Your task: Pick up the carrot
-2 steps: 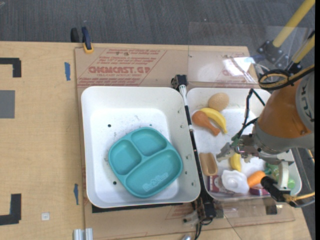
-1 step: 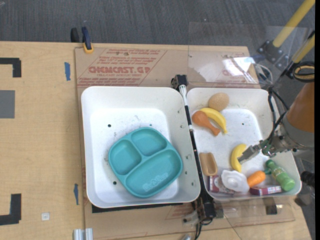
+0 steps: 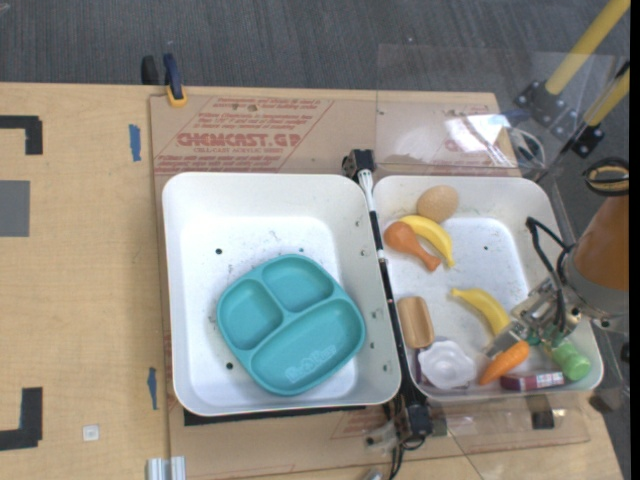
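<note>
In the camera view, the carrot point(image 3: 505, 361) lay in the right bin point(image 3: 470, 193), near its front right corner, and the end effector point(image 3: 541, 320) stood just above its leafy end. Whether it was apart or together could not be told.

Crowding looked like the main risk: a yellow banana point(image 3: 480, 308), a green item point(image 3: 570, 361) and a white cup point(image 3: 447, 365) sat just beside the carrot, so a slightly misplaced grab might have caught a neighbour or nudged the carrot against the bin wall.

A robotics lab: plywood bench point(image 3: 70, 298) with tape marks, two white bins point(image 3: 190, 208), toy food.
</note>
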Controlling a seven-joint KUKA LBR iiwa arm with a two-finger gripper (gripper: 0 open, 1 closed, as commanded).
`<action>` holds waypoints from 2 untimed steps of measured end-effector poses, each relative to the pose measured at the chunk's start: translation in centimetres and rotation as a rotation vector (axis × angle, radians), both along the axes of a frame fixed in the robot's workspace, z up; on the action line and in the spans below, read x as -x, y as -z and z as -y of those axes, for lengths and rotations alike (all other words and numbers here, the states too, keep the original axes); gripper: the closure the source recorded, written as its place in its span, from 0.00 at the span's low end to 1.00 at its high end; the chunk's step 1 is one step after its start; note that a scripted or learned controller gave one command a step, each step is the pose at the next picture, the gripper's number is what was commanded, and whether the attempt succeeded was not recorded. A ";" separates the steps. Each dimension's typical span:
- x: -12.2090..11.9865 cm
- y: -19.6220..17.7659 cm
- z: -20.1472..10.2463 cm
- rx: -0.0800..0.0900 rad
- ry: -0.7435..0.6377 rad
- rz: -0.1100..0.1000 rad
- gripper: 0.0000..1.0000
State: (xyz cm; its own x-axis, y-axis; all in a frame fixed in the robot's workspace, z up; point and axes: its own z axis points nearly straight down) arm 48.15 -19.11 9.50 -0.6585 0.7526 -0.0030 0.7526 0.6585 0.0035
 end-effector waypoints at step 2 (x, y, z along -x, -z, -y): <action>-0.1 -0.9 0.0 0.000 0.005 0.005 0.00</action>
State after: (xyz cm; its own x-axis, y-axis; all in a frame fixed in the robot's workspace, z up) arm 48.27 -19.07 10.38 -0.6550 0.7556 -0.0062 0.7556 0.6550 0.0070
